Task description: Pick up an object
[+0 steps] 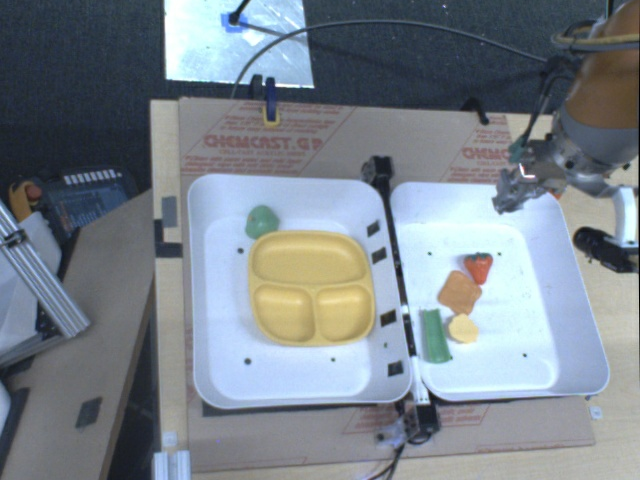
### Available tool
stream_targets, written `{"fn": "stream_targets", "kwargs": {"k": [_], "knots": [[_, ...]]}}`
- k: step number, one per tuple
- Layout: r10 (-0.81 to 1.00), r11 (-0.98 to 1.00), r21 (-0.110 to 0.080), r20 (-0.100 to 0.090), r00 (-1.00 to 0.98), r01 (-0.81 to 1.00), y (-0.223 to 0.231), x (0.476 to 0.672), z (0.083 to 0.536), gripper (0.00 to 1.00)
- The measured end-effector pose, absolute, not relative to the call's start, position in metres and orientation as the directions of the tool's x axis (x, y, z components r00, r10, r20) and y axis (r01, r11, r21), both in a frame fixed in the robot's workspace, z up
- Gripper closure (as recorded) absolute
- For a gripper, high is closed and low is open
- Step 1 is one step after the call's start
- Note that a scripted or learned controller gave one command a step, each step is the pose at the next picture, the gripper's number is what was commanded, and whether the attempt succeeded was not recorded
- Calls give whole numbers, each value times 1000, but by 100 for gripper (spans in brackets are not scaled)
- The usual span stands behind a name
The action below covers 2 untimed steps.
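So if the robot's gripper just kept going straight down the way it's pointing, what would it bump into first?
Probably bare white floor at the far right corner of the right bin. The gripper hangs over that corner, away from the toy food nearer the middle. Depth is hard to judge, so it might clip the bin's rim instead.

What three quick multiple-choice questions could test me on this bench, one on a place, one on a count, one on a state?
1. Where does the yellow divided tray lie?
A. left bin
B. right bin
C. on the bench outside the bins

2. How many small items lie in the right bin?
A. two
B. four
C. six

3. Where is the end effector?
A. down among the items
B. over the yellow tray
C. up at the right bin's far rim

Answers: 1 A, the tray fills the left bin's middle. 2 B, red, orange, yellow and green pieces. 3 C, it hangs at the far edge, apart from the pieces.
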<state>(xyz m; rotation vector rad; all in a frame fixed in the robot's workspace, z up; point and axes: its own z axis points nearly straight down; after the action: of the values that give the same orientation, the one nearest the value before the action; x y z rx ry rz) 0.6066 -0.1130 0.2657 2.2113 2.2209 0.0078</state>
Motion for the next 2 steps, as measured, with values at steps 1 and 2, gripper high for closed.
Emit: {"fn": "stream_targets", "kwargs": {"k": [1, 2], "knots": [[1000, 10, 3, 2, -10, 1000, -57, 619, 253, 100], [1000, 10, 1, 2, -10, 1000, 4, 615, 242, 100]]}}
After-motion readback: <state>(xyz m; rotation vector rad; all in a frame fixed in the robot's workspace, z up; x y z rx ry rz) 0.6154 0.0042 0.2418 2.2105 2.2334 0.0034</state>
